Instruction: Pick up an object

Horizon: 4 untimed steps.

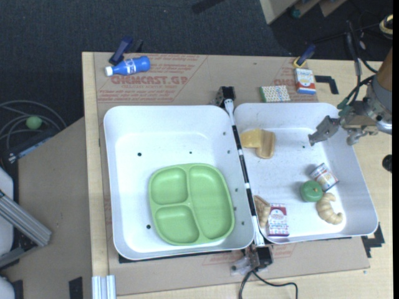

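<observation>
From my console I see several candidates in the right-hand white bin. A small silver can with a red-and-white label lies tilted near the middle, touching a round green object just below it. A pale croissant-shaped pastry curls against the green piece toward the near right corner. At the near left corner sit a tan bread-like piece and a red-and-white packet, side by side. A yellowish bread slice rests near the far left wall.

The grey two-finger gripper hangs above the bin's far right part, well apart from the can and green object, which lie nearer the camera and slightly left of it. Its fingers look spread with nothing between them, though the slant makes me unsure.

The left white bin holds a light green three-compartment plastic plate. On the bench behind lies a blue-and-white bottle.
</observation>
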Available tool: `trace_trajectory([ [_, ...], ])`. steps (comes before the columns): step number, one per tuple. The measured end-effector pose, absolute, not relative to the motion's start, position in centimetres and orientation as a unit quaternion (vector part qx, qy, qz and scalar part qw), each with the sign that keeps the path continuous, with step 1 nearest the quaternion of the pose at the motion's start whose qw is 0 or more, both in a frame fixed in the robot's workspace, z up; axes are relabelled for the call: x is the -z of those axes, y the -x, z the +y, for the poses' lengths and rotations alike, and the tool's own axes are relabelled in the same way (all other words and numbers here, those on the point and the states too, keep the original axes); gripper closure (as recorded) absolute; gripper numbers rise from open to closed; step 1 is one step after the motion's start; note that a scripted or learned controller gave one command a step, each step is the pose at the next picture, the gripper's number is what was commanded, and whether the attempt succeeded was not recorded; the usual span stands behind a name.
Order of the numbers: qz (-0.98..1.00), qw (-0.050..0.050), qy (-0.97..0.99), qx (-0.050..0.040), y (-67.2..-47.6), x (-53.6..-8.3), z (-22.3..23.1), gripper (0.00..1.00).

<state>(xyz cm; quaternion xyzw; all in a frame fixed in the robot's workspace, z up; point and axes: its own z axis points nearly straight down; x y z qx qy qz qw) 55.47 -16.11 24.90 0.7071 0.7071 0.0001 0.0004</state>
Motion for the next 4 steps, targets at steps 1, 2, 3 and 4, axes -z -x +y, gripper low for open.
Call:
trace_trajectory([
  [1,0.707,0.000,-0.707,0.0003,-48.3,-20.3,-16.6,0.00],
  [2,0.707,0.000,-0.707,-0.0002,-49.7,-8.4,-14.7,0.00],
  [3,0.707,0.002,-0.707,-0.0011,-49.8,-9.6,-14.7,1.00],
  [4,0.708,0.000,-0.707,-0.0006,-48.0,-18.5,-8.8,1.00],
])
